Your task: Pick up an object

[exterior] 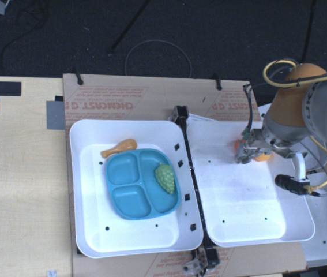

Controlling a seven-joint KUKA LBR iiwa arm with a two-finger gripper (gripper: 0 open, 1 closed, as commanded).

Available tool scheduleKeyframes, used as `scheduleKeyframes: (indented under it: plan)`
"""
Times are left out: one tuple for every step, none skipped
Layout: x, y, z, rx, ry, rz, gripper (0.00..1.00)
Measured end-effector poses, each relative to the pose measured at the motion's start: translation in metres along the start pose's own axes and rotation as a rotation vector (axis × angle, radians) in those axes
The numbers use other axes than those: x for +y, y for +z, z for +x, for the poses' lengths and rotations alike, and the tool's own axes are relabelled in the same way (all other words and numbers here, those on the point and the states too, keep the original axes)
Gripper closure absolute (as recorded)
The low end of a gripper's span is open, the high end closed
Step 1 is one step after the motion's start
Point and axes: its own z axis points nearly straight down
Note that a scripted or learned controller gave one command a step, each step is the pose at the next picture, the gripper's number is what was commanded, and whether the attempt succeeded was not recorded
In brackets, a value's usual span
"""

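My gripper (pixel 246 153) is low over the upper right part of the right bin (pixel 238 212), below the grey arm with its orange band (pixel 301 77). A small orange object (pixel 262 157) lies right against the gripper's right side, and a reddish bit (pixel 238 145) shows at its left. Whether the orange object is held is hidden by the wrist. In the left bin (pixel 91 212) a blue divided plate (pixel 130 198) carries a green bunch of grapes (pixel 165 178) in its right compartment. A tan drumstick (pixel 119 148) lies just above the plate.
A black divider (pixel 187 178) separates the two bins. A black cable fitting (pixel 292 184) hangs from the arm over the right bin's right side. Cardboard (pixel 128 100) lies under the bins, and a wooden bench top (pixel 19 183) is to the left.
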Motion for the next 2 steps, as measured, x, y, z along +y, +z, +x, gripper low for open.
scheduleKeyframes:
  plan:
    - [-0.007, -0.048, -0.005, -0.002, 0.004, -0.006, 1.0]
    - [0.002, -0.105, -0.001, -0.002, -0.002, -0.008, 1.0]
